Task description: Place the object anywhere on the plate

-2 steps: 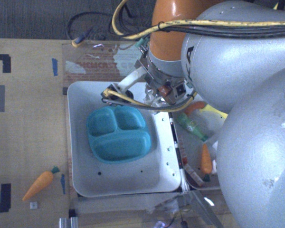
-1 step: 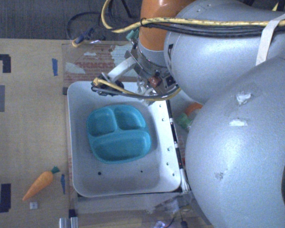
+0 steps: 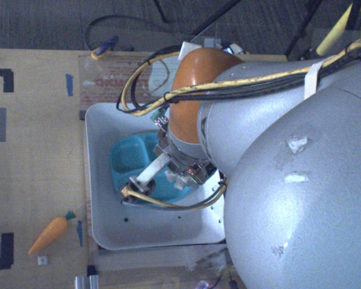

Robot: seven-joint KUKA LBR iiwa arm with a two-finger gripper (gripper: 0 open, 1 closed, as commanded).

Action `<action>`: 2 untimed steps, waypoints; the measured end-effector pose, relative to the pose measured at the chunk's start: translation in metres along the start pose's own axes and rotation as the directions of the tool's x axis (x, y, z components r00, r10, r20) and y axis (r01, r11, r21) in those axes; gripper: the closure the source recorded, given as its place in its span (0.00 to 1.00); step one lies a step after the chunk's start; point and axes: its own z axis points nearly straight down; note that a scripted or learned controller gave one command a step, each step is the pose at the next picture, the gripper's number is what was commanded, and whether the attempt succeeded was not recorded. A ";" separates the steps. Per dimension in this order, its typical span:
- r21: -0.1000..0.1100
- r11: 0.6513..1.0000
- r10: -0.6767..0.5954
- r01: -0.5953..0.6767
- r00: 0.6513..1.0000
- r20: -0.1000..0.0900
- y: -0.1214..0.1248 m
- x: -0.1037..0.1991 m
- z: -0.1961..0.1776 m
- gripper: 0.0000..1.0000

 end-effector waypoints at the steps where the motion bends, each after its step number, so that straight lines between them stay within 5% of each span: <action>1: 0.000 1.000 0.001 -0.001 1.000 -0.001 -0.031 0.004 0.017 1.00; 2: 0.000 1.000 0.001 -0.001 1.000 -0.001 -0.031 0.005 0.017 0.00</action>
